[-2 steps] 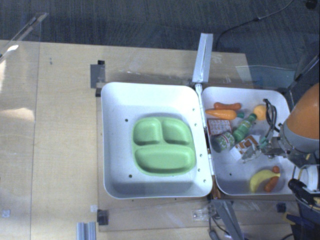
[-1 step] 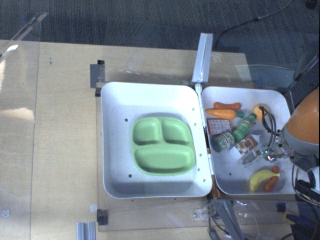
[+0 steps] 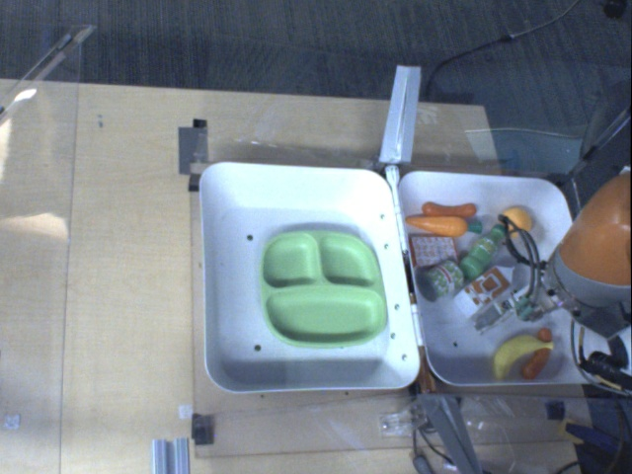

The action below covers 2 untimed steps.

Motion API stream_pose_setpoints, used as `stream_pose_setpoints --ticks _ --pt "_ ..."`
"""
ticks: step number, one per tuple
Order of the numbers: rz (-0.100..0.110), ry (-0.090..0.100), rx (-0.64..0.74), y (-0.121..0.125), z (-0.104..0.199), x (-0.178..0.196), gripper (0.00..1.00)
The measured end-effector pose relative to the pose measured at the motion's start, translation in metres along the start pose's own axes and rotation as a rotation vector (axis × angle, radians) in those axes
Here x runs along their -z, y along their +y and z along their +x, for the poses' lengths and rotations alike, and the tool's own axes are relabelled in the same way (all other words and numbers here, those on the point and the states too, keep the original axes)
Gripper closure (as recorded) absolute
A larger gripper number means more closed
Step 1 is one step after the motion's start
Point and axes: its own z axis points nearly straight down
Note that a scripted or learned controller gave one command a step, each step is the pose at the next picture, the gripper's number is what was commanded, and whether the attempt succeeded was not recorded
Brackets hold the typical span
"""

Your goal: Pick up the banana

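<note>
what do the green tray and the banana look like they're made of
Green tray: probably molded plastic, matte, going by its even colour and soft rounded compartment edges. Banana: smooth, uniformly yellow and slightly glossy, so possibly a plastic toy, though real fruit can't be ruled out.

The banana (image 3: 514, 354) is yellow, short and curved, lying flat on the floor of the right-hand white bin (image 3: 449, 361), near that bin's front edge. Its right end touches a small orange-red piece (image 3: 536, 362), which partly overlaps it.
</note>
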Motion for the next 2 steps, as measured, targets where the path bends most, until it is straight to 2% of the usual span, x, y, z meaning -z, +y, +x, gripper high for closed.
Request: stream_pose_setpoints --ticks 1,2 --pt "-0.002 -0.001 0.180 0.003 0.006 0.000 0.00" --pt "-0.009 -0.006 0.178 0.007 0.004 0.011 1.00"
